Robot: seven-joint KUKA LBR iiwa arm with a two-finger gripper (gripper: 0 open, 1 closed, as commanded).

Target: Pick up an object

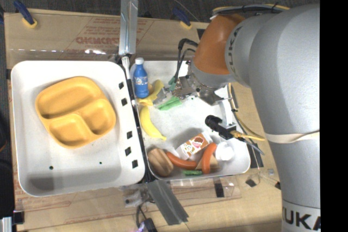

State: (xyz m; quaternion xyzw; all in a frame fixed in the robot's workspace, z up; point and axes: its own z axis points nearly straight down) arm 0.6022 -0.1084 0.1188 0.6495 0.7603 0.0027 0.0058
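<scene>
The claw [182, 87] is hanging low in the right bin [239, 168]. I cannot tell what it is gripping. A green thing [169, 102] is lying just below it, a banana [148, 121] beside that.

A robotics lab: a KUKA arm [272, 79] over clamped white bins [22, 117] on a cardboard-lined surface [98, 32].

White letters "UKA", cut off by the frame, stand on the arm's grey base [300, 214] at five o'clock. Red print on the cardboard [98, 30] at eleven o'clock is unreadable.
</scene>
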